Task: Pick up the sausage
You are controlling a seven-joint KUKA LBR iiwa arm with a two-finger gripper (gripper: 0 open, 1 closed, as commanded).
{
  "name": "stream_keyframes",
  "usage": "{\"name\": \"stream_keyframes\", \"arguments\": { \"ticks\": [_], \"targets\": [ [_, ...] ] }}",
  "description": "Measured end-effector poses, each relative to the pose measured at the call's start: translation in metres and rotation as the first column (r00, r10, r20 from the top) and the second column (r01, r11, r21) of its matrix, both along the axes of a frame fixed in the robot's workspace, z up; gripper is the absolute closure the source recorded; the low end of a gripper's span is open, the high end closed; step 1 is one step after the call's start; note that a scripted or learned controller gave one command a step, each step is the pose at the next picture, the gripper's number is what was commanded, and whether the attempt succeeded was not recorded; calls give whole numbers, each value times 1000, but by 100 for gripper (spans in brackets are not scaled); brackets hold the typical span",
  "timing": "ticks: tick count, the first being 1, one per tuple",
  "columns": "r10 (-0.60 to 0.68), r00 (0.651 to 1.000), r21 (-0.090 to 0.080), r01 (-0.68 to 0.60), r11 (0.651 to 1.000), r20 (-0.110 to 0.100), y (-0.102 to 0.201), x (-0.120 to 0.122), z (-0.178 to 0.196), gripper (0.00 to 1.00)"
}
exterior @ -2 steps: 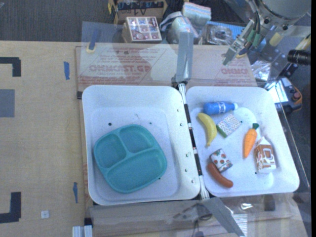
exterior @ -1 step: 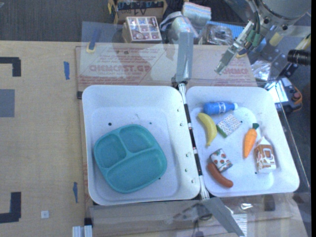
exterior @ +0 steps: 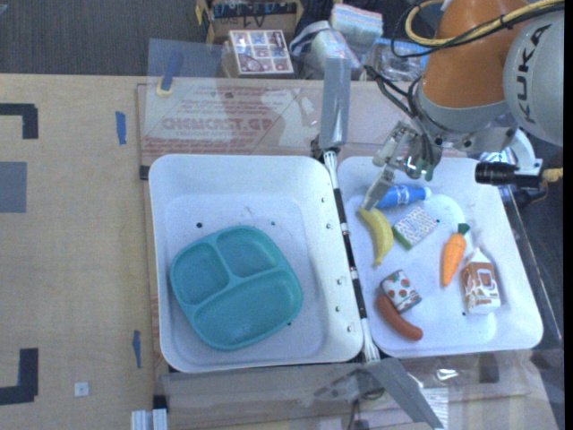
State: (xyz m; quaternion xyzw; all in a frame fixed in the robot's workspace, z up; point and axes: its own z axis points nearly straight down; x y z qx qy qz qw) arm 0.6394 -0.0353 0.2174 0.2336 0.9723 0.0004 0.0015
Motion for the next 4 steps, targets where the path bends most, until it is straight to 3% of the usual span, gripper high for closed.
{"name": "stream_keyframes", "arguments": {
  "ticks": [1, 2, 3, 4],
  "targets": [
    [300, 954, 0, -300, 954, -1, 57, -45, -32, 0],
    [-195, 981, 0, 195, 981, 3, 18, -9, -32, 0],
    [46, 999, 0, -46, 999, 4, 94, 22, -32, 0],
    [519, 854, 1, -519, 854, -2, 146, -32, -48, 0]
  ]
}}
